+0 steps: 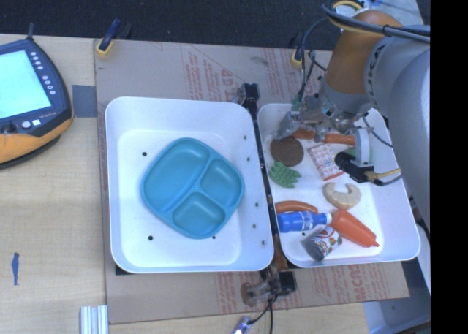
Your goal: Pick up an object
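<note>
Wooden bench, cardboard sheet, two white bins side by side. From my station I note the left bin (117,179) holds a blue divided plate (192,188). The gripper (307,122) sits low at the right bin's (409,248) far end, beside a brown disc (287,151); I cannot tell its jaw state. An orange carrot (355,229) lies near the front, long axis slanted, tip toward the near right corner.

Two shallow white bins (117,179), smooth glossy plastic. Blue divided tray (192,188), matt plastic. Pale wooden bench (51,223), smooth grain, under a brown cardboard sheet (212,69), matt, printed. Orange carrot-shaped toy (355,229), shiny plastic. Grey arm casing (406,99), smooth satin.
</note>
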Available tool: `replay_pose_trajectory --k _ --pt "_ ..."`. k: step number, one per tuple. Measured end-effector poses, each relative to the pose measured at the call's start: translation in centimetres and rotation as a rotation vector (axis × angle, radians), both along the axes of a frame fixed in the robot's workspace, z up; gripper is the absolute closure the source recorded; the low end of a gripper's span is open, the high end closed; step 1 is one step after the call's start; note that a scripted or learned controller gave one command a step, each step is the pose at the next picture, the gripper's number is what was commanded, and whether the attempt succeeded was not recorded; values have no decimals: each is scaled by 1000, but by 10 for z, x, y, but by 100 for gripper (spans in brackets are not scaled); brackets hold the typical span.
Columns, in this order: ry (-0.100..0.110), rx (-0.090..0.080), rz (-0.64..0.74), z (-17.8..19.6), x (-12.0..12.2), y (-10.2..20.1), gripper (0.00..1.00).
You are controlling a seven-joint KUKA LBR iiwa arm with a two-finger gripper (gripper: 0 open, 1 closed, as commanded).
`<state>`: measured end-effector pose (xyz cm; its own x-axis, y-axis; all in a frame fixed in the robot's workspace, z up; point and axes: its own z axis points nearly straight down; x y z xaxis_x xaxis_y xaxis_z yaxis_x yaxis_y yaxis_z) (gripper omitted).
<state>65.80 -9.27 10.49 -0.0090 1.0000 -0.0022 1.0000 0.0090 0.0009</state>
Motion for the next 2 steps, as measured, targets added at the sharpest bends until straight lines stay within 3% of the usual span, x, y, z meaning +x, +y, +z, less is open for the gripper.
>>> replay_pose_trajectory --k 1,2 --pt "-1 -1 1 10 0 -1 100" --pt "-1 -1 1 10 0 -1 0"
